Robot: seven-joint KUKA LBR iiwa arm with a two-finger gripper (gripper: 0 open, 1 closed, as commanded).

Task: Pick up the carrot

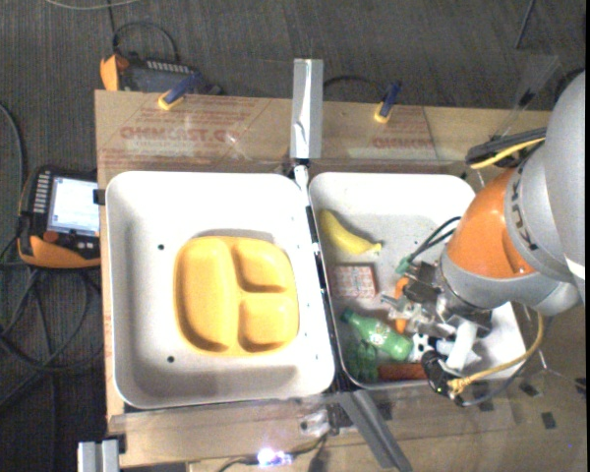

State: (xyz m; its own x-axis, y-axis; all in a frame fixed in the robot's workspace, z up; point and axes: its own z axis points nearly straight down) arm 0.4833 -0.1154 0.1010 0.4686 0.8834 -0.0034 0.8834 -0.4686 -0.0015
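The carrot (402, 287) shows as a small orange piece in the right bin (393, 200), mostly hidden under the arm's wrist. My gripper (411, 310) is low in that bin, right over the carrot, beside the green bottle (376, 334). The grey arm with its orange band (487, 239) reaches in from the right and covers the bin's right half.
A yellow banana (344, 236) lies at the right bin's upper left, with a small patterned packet (354, 283) below it. A dark red item (403, 371) lies by the front wall. The left bin (138, 264) holds a yellow divided tray (238, 293).
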